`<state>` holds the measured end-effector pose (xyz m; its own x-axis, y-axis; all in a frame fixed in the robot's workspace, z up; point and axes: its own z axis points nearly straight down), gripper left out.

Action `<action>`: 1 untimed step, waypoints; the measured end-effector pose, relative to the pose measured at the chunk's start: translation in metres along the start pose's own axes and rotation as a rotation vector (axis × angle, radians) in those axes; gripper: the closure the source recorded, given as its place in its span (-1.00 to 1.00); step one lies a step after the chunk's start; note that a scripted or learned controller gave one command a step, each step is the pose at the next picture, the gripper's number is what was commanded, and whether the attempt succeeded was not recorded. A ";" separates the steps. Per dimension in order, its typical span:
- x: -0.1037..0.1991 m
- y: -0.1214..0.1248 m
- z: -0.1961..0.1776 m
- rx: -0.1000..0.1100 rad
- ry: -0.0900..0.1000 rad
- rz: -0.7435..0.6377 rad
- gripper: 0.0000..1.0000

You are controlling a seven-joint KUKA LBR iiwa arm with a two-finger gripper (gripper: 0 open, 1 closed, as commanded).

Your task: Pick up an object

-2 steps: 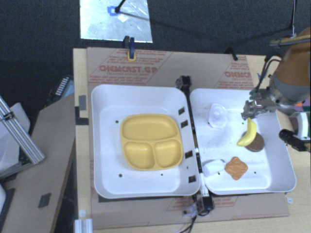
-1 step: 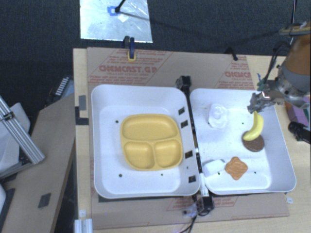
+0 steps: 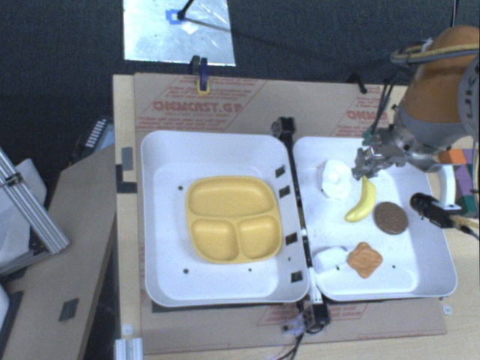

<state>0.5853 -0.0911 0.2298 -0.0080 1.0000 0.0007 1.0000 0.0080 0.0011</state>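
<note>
Lying at a slant near the middle of the right bin [image 3: 424, 265], the banana [image 3: 361, 203] is the object you should treat as the likely target, because the gripper [image 3: 371, 165] hangs right over its upper tip. From this angle you cannot tell whether the two touch. You also cannot tell whether the gripper is spread or closed, since its end reads as one dark metal cluster against the white floor. Count nothing as held: the banana looks to be resting on the bin floor along its full length. Its curve bows toward the brown disc [image 3: 391, 218] just beside its lower half, so a grasp taken low on the fruit would probably crowd that disc. That may be why the approach is at the free upper end. On the other side of that end, a white rounded lump [image 3: 335, 179] sits near the tip, close enough that you should watch for it being nudged. Further toward the front rim lie an orange waffle-like piece [image 3: 364, 260] and a small white piece [image 3: 328, 259], side by side and well apart from the gripper. The arm [image 3: 439, 88] reaches in over the bin's far right corner, which keeps it off everything else. Across the divider, the left bin [image 3: 161, 223] holds a yellow divided plate [image 3: 229, 220], out of the way. Both bins sit on the tabletop [image 3: 225, 103].
</note>
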 end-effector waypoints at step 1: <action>0.044 -0.005 0.006 0.000 0.000 -0.001 1.00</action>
<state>0.5799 -0.0474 0.2241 -0.0086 1.0000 0.0009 1.0000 0.0086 0.0011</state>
